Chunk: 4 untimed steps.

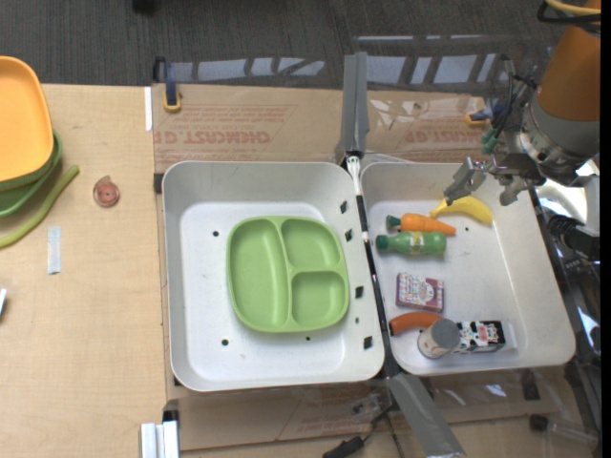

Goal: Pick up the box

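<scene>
The box (420, 292) is small and pink-purple with a white label, lying flat in the middle of the right bin (530, 284). My gripper (488, 183) hangs over that bin's far edge, well beyond the box and just above a yellow banana (470, 209). Its two fingers stand apart, open, with nothing between them.
Around the box lie an orange carrot (426, 223), a green bottle (412, 244), a red-orange sausage (411, 322), a grey can (436, 340) and a black-and-white carton (482, 336). The left bin (191, 284) holds a green divided plate (287, 274). Orange and green plates (19, 141) sit far left.
</scene>
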Tool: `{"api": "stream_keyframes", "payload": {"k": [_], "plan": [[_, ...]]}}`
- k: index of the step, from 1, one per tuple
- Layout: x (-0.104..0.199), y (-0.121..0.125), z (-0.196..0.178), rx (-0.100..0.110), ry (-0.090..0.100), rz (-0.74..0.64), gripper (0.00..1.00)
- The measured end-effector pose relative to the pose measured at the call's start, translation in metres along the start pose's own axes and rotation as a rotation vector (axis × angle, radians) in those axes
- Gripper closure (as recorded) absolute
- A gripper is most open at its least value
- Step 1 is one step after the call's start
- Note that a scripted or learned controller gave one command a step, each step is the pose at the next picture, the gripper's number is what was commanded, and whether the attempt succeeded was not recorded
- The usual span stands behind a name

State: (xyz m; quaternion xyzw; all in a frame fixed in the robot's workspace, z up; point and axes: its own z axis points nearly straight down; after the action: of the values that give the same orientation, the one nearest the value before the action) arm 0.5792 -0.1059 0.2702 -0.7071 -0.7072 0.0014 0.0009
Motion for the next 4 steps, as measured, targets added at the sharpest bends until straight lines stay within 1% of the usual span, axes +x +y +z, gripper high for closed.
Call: {"api": "stream_keyframes", "payload": {"k": [1,2,3,4], "plan": [[0.024,-0.050,0.080,0.002,0.000,0.075,0.00],[0.013,-0.035,0.179,0.000,0.001,0.105,0.00],[0.006,-0.067,0.179,-0.001,0.001,-0.095,0.00],[0.005,-0.067,0.171,-0.001,0.001,-0.091,1.00]]}}
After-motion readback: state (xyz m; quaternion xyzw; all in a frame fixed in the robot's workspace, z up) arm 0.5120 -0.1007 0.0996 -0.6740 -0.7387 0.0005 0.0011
